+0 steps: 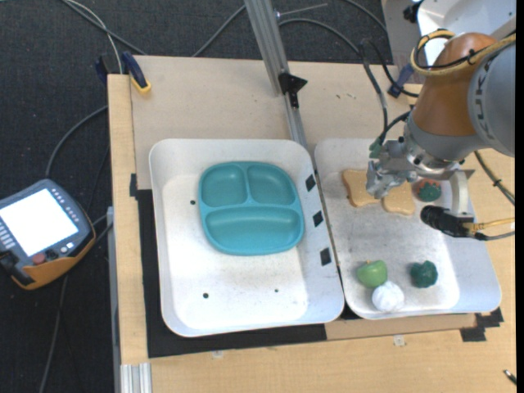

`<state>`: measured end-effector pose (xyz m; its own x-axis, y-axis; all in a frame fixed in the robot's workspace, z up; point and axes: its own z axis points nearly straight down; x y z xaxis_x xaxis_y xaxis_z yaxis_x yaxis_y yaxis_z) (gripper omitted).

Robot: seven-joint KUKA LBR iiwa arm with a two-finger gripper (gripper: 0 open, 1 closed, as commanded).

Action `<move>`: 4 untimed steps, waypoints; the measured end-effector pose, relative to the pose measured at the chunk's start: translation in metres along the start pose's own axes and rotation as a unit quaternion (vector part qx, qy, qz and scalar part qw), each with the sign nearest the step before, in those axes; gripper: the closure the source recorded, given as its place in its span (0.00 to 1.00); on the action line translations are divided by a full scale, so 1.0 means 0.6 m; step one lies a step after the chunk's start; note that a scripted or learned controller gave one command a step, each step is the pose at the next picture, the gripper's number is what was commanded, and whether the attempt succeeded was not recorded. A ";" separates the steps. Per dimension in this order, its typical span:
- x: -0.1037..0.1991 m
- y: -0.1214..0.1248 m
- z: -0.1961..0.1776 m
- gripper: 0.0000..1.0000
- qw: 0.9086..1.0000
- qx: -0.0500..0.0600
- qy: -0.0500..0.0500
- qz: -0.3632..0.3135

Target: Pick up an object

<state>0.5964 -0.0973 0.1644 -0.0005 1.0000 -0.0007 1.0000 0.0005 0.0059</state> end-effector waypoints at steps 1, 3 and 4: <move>0.012 0.015 -0.096 1.00 1.000 -0.001 0.000 -0.001; 0.086 0.003 -0.147 1.00 1.000 0.004 0.001 -0.002; 0.163 0.008 -0.145 1.00 1.000 0.003 0.001 -0.002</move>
<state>0.6006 0.0005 0.2515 -0.0051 1.0000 0.0016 1.0000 0.0051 -0.0004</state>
